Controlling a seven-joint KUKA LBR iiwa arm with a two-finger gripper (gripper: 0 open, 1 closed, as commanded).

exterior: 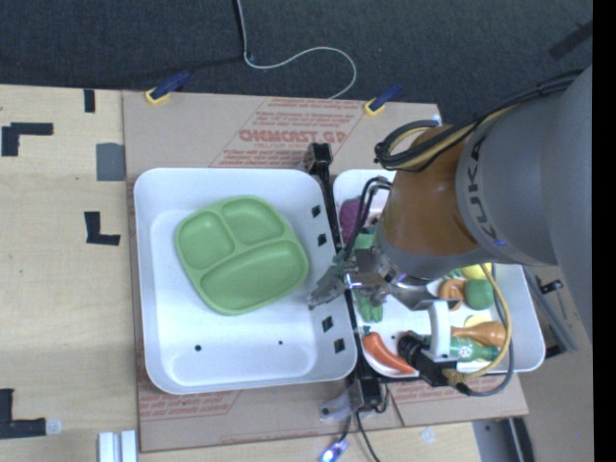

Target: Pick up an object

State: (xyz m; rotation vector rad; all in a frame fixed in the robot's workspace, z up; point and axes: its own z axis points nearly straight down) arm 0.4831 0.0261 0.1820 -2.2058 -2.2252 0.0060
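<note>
You've a green plate (243,253) lying flat in the left bin (164,195), likely light, stiff and slick, best pinched at its rim; claw (348,285) sits over the divider, finger state impossible to tell.

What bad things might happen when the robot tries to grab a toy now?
1. The gripper sits right at the wall between the two bins, so it might bump the wall instead of reaching a toy.
2. The toys in the right bin, like the orange one, lie crowded together, partly hidden under the arm. It may grab badly or push them aside.
3. The green plate is wide and flat, probably hard to pinch.
</note>
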